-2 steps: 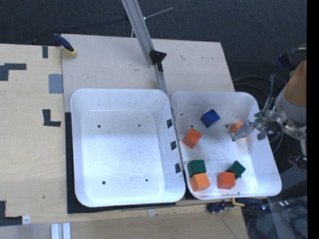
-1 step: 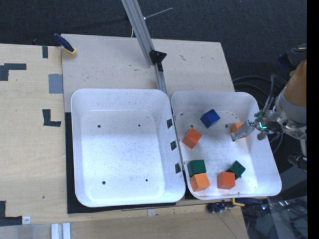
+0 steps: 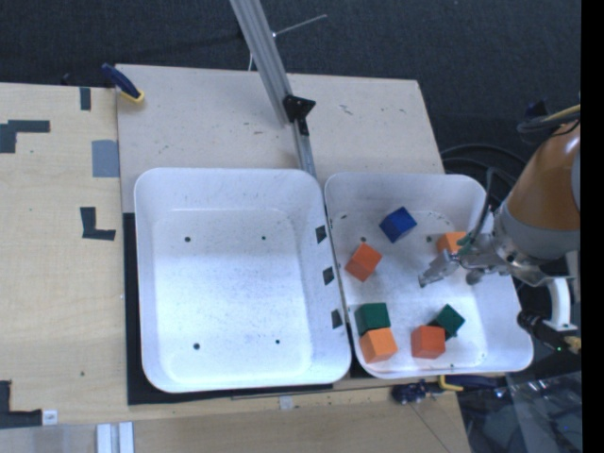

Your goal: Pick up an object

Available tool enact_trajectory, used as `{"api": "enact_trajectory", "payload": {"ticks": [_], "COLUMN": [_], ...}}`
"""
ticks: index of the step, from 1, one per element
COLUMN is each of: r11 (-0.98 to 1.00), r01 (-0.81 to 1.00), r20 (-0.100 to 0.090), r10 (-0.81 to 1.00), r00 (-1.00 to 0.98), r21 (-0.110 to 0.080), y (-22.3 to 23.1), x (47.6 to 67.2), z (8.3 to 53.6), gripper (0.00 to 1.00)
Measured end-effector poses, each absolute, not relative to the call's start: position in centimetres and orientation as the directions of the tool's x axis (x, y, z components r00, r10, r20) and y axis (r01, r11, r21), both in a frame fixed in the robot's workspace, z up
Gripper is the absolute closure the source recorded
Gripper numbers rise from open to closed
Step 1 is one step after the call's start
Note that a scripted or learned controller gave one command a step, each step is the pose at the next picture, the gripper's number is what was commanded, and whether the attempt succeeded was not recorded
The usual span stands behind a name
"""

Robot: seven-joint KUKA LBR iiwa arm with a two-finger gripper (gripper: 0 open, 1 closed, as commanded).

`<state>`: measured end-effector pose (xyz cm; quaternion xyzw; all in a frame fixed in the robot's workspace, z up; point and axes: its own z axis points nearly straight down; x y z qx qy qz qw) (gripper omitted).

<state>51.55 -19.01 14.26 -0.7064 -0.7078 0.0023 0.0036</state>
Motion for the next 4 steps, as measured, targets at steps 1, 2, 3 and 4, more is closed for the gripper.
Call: {"api": "enact_trajectory", "payload": {"ticks": [1, 2, 3, 4], "r11": [0.002, 0.003, 0.001, 0.001], "r01": [1.000, 1.000, 1.000, 1.000], "r20": [-0.001, 0.001, -0.001, -0.002], "r10": [1.000, 1.000, 1.000, 1.000], "r00": [-0.002, -0.003, -0.001, -0.001], "r21": [-0.002, -0.004, 0.002, 0.004], "y": [-18.9, -18.9, -18.8, -19.5], "x": [51.5, 51.5, 51.3, 51.2], "z": [9.0, 10.1, 14.3, 20.3], "gripper": [0.00, 1.00, 1.00, 1.00]}}
